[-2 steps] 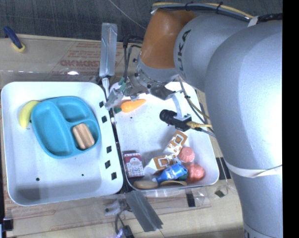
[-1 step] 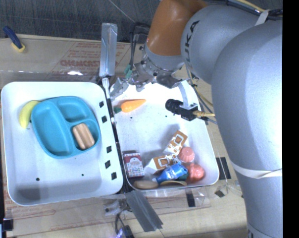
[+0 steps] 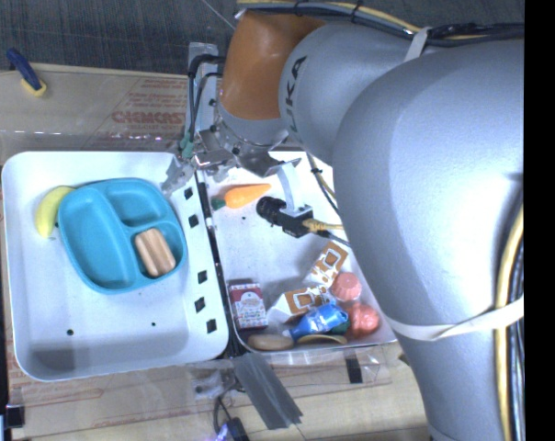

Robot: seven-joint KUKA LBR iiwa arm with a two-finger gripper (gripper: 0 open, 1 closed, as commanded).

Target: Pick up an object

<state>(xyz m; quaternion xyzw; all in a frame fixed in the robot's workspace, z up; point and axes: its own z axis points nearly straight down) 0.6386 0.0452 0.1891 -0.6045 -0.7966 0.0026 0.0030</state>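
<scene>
The white left bin (image 3: 20, 274) lies on a brown cardboard sheet (image 3: 103, 99) that shows beyond its far edge. A blue clamp (image 3: 27, 72) sits past the left bin's far left corner. The right bin (image 3: 259, 255) touches the left bin's right rim, where black squares (image 3: 202, 278) run in a row

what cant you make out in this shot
- Pincer: whether open or shut, tangled in glare at the bins' divider, camera view.
- Right bin: its right side, hidden by the arm.
- Banana: partly behind the blue tray.
- Small red box: label too small to read.
- Pile by the blue wrapper: items overlap, blurred.
</scene>
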